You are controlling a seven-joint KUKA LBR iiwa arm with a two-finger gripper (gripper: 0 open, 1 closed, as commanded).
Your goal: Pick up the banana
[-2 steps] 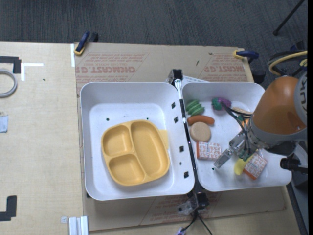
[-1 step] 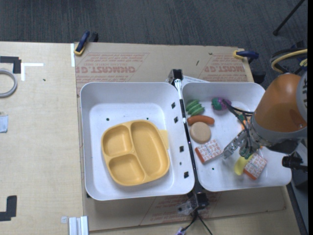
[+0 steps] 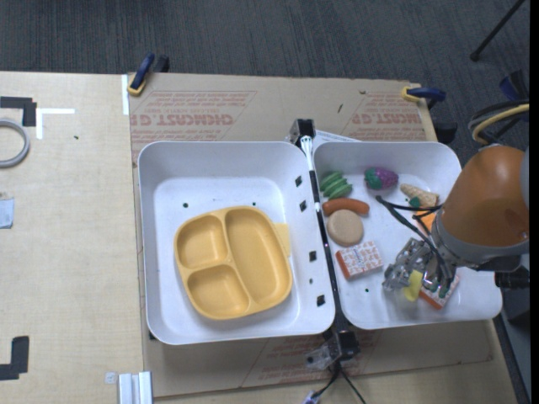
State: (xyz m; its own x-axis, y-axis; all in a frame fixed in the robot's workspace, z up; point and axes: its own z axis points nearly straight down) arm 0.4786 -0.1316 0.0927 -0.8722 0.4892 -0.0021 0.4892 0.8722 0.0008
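- The gripper (image 3: 415,276) is low in the near part of the right bin (image 3: 472,308). It sits right over a small yellow thing, likely the banana (image 3: 412,288).
- I cannot tell if its fingers are open or shut, or if they hold anything.
- The yellow tray (image 3: 233,262) lies in the left bin (image 3: 160,242).
- Toy foods lie farther back: a bun (image 3: 344,225), a sausage (image 3: 346,206).

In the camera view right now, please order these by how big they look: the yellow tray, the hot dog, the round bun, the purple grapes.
1. yellow tray, by far the largest
2. bun
3. hot dog, longer than the bun but thinner, so these two are close
4. grapes
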